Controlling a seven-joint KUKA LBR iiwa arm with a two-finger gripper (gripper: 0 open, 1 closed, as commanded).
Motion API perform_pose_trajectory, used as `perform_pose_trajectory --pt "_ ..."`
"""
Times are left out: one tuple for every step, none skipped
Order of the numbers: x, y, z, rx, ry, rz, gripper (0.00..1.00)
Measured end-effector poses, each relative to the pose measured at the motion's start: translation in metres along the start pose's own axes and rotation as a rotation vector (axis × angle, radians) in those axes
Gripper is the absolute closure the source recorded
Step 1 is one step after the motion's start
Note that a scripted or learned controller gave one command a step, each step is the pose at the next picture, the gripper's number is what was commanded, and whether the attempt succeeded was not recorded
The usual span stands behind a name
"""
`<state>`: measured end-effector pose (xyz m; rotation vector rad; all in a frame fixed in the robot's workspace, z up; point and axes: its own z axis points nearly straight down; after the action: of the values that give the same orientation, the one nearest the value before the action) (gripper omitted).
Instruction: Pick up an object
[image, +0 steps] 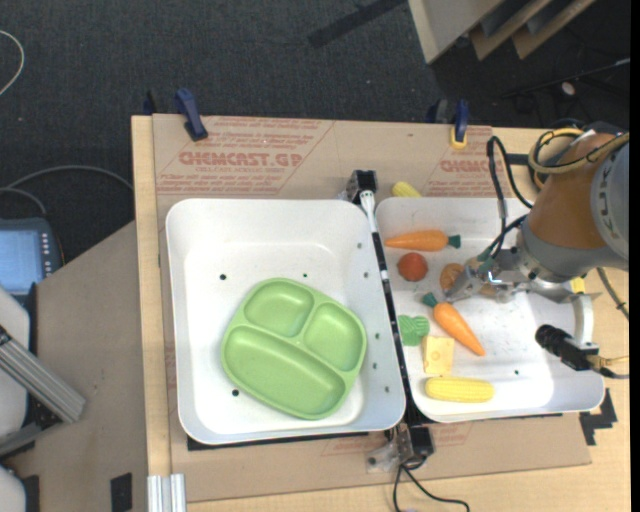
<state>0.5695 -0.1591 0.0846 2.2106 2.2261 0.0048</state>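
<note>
The right bin (520, 385) holds several toy foods. An orange carrot (418, 240) lies at its back and a second carrot (458, 328) lies slanted in the middle. A red ball-shaped piece (412, 266) and a small brown piece (451, 274) sit between them. At the front are a green piece (413, 327), a pale yellow cheese block (438, 354) and a corn cob (458, 390). My gripper (470, 282) reaches in low from the right, its tip right beside the brown piece and just above the slanted carrot.
The left bin (200, 240) holds a green divided plate (293, 346). A small yellow piece (405, 189) lies at the right bin's back rim. The arm's grey and orange body (575, 215) hangs over that bin's right side. Cables (505, 180) trail behind it.
</note>
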Motion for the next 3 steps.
perform_pose_trajectory --pt "0.044 0.083 0.000 0.002 0.000 -0.002 0.00" --pt "0.041 0.081 -0.011 0.005 -0.001 0.004 1.00" --pt "0.041 0.080 -0.010 0.006 -0.001 0.004 0.00"
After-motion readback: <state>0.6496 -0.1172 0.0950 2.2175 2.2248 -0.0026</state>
